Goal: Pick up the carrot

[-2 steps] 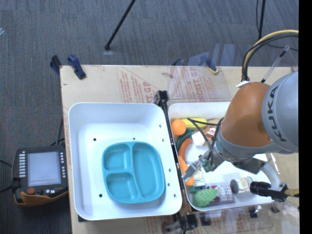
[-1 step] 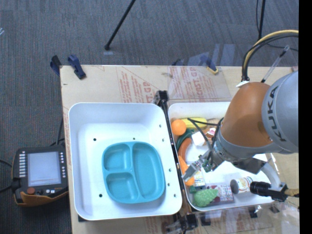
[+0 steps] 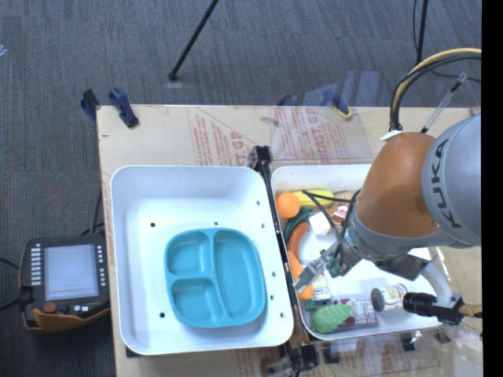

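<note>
Carrot [image 3: 295,251] beside gripper [image 3: 308,276], gripper state unclear; "KUKA" on the grey arm [image 3: 456,185].

The grey-and-orange arm [image 3: 409,195] covered much of the right white bin [image 3: 314,171]; the long orange carrot [image 3: 295,259] was partly hidden.

Teal tray [image 3: 214,287], white bins [image 3: 134,210], orange carrot [image 3: 297,262], green toy [image 3: 330,316].

I see open floor around the blue tray [image 3: 214,276] in the left bin [image 3: 130,210]; the right bin [image 3: 357,332] is crowded, with fruit [image 3: 288,204], a bottle [image 3: 389,296] and green toy [image 3: 331,316] packed close.
</note>
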Available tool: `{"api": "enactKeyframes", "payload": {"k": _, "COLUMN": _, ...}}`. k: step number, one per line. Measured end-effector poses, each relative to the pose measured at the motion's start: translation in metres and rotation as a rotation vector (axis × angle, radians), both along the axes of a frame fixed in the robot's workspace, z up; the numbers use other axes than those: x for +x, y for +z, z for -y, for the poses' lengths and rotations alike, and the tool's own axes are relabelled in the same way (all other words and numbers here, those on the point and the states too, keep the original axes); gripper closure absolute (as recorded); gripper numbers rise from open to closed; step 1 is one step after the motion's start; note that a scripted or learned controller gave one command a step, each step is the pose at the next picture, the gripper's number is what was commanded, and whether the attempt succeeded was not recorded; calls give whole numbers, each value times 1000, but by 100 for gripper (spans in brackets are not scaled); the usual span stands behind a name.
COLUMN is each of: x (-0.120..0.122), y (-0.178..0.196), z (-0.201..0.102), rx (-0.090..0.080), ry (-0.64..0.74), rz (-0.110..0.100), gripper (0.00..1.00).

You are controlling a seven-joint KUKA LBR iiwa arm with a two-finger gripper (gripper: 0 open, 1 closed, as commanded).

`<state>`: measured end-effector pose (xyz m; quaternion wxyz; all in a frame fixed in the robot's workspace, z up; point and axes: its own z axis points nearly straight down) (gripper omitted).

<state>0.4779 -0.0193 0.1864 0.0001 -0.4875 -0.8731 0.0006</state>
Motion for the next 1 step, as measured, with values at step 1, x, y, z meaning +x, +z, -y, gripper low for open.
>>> {"api": "enactKeyframes", "payload": {"k": 1, "x": 0, "y": 0, "z": 0, "rx": 0, "ry": 0, "rz": 0, "gripper": 0}}
